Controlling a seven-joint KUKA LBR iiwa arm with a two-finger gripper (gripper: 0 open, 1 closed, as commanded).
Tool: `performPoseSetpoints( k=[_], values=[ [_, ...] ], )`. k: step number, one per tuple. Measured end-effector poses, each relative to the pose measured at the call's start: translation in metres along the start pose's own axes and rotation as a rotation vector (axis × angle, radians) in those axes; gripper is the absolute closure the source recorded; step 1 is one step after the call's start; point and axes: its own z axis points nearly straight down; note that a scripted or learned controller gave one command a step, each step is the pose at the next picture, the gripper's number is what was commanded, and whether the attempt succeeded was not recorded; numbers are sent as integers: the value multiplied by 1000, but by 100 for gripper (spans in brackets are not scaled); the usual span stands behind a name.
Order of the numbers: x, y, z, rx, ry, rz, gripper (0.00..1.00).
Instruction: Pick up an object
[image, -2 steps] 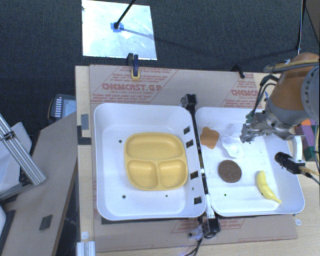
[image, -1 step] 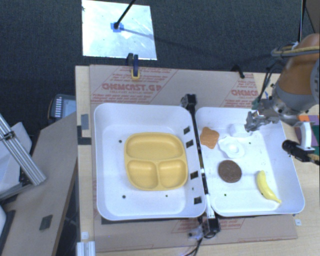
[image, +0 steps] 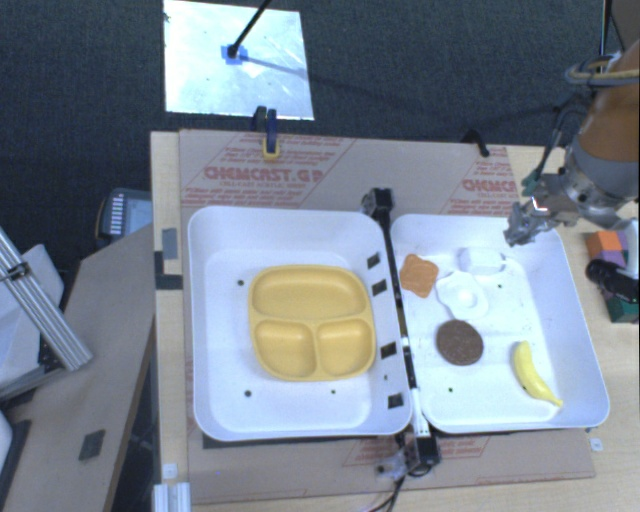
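Observation:
The right bin (image: 575, 300) holds an orange toast-like piece (image: 419, 275), a white fried-egg piece (image: 464, 296), a pale white item (image: 483, 260), a brown round patty (image: 460, 343) and a yellow banana (image: 535, 374). My gripper (image: 522, 229) hangs over the bin's far right corner, above and to the right of the pale white item. Nothing shows between its fingers.
The left bin (image: 210, 300) holds a yellow three-compartment tray (image: 308, 320). A black clip divider (image: 390, 300) runs between the bins. Small coloured objects (image: 612, 270) sit on the bench at the right edge. A cardboard sheet (image: 300, 170) lies under both bins.

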Motion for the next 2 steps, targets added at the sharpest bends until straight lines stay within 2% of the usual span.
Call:
performPoseSetpoints(
  k=[1, 2],
  values=[
    [53, -16, -6, 4, 3, -4, 100],
    [110, -22, 7, 5, 3, -3, 100]
  ],
)
